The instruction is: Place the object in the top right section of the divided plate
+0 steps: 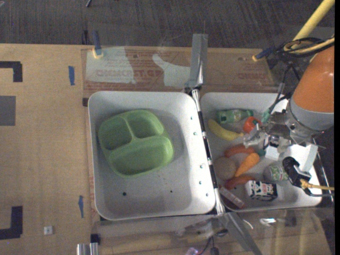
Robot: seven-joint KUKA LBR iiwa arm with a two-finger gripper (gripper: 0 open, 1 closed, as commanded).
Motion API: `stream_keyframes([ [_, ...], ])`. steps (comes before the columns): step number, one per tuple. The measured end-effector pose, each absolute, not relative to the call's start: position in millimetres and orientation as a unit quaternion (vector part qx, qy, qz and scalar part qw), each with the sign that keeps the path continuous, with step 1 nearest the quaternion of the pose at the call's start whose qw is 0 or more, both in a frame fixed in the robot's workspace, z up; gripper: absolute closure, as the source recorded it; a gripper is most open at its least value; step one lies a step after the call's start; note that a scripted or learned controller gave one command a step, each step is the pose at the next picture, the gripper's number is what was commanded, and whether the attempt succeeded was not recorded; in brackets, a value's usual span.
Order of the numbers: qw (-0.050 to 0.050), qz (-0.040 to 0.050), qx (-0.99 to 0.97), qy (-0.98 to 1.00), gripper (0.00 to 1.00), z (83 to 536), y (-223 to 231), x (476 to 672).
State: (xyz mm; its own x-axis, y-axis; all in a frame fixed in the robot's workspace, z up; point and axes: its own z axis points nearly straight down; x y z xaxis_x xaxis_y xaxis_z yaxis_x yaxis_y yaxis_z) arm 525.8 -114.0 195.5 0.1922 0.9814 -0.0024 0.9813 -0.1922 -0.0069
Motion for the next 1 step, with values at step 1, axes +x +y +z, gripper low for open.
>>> stream_keyframes([
  [1, 0.003, 0.0046, -0.771, -0.636, 1.0, 202.6, -113.8, 526.9],
])
